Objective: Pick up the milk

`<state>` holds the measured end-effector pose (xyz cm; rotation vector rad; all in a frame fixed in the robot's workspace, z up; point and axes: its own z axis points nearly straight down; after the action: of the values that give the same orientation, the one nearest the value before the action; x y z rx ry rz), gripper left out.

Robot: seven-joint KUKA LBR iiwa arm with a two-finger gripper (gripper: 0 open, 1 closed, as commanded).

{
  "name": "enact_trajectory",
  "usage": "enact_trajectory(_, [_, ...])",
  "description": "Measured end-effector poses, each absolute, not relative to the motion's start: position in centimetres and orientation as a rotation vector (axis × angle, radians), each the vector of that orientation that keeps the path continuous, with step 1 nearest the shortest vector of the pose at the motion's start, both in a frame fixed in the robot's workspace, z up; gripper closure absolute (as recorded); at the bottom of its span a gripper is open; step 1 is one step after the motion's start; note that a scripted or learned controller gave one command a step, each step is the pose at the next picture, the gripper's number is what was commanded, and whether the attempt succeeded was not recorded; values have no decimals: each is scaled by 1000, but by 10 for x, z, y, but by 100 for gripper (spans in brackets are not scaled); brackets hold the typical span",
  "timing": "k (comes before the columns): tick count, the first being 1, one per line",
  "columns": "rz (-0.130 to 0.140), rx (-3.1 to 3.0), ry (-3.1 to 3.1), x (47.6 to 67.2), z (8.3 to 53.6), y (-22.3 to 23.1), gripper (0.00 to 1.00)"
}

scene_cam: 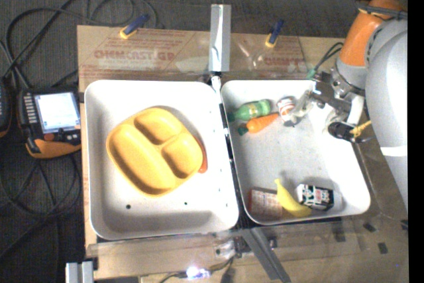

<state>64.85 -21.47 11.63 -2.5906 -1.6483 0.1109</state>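
The milk (315,196) is a small black-and-white carton lying on its side near the front right corner of the right bin (301,149). A yellow banana (289,200) lies against its left side. My gripper (301,107) hangs over the back of the right bin, far behind the milk. It is right beside a small red-and-white can (286,105), and nothing of the milk is near it.
A green bottle (250,109) and an orange carrot (260,122) lie at the back left of the right bin. A brown packet (264,203) lies left of the banana. The left bin (106,209) holds a yellow divided plate (155,149).
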Motion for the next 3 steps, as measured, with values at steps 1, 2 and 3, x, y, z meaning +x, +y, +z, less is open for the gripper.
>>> enact_trajectory(1, [86, -2531, -1722, 657, 108, -216, 0])
enact_trajectory(2, [8, -2545, -1845, 633, 159, -177, 0])
enact_trajectory(3, [-5, -2640, -1717, 598, 90, -140, 0])
